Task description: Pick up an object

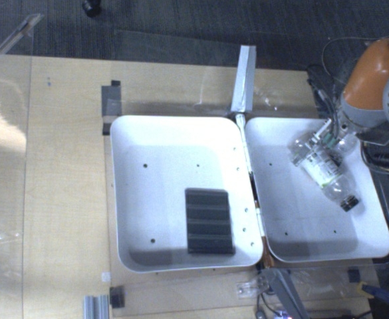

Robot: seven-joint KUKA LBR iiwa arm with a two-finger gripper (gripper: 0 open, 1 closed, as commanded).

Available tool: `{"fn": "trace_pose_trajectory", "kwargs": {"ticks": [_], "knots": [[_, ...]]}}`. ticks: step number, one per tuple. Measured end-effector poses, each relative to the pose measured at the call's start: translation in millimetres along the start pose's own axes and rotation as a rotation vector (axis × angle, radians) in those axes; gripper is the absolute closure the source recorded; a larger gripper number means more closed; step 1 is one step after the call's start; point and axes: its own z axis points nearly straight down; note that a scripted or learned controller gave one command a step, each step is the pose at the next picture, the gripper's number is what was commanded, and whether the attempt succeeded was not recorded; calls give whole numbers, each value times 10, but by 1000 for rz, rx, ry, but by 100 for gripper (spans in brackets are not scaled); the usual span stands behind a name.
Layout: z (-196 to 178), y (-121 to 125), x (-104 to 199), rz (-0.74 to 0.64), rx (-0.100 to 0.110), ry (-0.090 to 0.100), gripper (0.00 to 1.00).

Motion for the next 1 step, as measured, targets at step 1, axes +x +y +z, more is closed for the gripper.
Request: {"fn": "trace_pose_trajectory", "kwargs": {"ticks": [1], "knots": [[-10, 24, -11, -220, 20, -7, 0]]}}
